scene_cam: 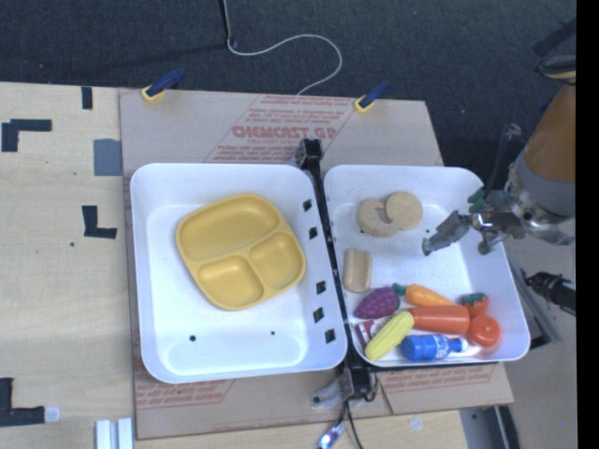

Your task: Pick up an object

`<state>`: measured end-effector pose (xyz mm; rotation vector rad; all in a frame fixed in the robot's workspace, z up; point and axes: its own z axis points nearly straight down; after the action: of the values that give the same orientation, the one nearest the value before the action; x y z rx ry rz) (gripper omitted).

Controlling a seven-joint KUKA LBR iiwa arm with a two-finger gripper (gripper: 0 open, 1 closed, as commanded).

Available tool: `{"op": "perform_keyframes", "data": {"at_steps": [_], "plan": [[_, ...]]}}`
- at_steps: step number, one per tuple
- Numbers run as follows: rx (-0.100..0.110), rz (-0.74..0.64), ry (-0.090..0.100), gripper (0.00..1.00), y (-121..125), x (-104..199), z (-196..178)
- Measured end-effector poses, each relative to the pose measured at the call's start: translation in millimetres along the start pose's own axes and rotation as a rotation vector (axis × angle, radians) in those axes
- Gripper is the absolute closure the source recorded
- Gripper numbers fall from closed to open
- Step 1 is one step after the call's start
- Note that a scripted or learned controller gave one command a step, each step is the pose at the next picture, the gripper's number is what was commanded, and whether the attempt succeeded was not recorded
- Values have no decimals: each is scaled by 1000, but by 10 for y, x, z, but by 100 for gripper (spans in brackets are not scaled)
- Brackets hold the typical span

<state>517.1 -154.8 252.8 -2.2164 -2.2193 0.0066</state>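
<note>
Hovering over right bin (487, 279) – tool (460, 235), fingers spread, nothing between them

Toys in right bin (487, 279) — cookies (390, 213) at back, bread (357, 270) by divider; grapes (378, 301), corn (389, 334), carrot (430, 296), sausage (440, 320), tomato (484, 330), bottle (432, 347) clustered in front.

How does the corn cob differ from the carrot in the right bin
The corn cob is yellow and plump, while the carrot is orange and slimmer. The corn cob lies on a diagonal near the bin's front edge; the carrot lies closer to level, farther back, beside the purple grapes. The corn cob touches the blue bottle; the carrot lies just above the red sausage. Both are toy foods lying flat in the right bin.
</note>
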Motion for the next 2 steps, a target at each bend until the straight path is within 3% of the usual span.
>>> {"op": "perform_keyframes", "data": {"at_steps": [1,2], "plan": [[-11,-6,-1,0,-239,565,-1171],[-16,-6,-2,0,-326,1111,-2459]]}}
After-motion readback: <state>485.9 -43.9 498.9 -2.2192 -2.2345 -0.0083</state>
